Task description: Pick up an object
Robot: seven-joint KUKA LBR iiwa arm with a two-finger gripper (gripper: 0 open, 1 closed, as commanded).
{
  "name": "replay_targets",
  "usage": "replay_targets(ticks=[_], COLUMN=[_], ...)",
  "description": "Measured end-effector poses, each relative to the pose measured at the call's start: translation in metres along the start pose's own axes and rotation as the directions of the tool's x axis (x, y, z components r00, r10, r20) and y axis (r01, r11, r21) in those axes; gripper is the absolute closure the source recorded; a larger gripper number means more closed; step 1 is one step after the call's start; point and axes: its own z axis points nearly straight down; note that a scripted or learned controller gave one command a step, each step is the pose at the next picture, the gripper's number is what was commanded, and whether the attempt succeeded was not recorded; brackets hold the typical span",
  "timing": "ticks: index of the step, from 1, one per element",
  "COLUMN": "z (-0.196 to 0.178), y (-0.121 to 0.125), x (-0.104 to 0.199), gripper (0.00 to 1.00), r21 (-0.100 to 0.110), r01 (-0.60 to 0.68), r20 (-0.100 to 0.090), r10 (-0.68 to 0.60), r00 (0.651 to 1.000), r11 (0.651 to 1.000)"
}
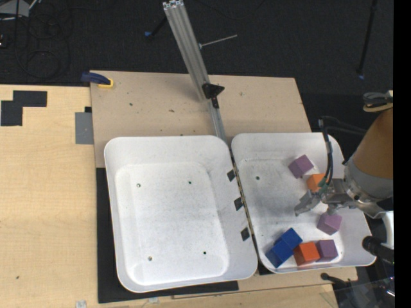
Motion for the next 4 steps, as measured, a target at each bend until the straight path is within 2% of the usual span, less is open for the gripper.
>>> replay_targets(ticks=[1, 2, 3, 4], z=[0.045, 0.074, 0.064, 0.021], y=[0.004, 0.006, 0.005, 0.005], x=[-0.001, -0.001, -0.002, -0.006], gripper=[0.00, 0.00, 1.00, 1.00], r21=[-0.001, -0.010, -0.008, -0.010], r01=[-0.001, -0.003, -0.008, -0.004], r20=[0.001, 0.002, 0.001, 0.004], r10=[0.001, 0.003, 0.008, 0.004], r00=[1.000, 1.000, 1.000, 1.000], r11=[1.000, 1.000, 1.000, 1.000])
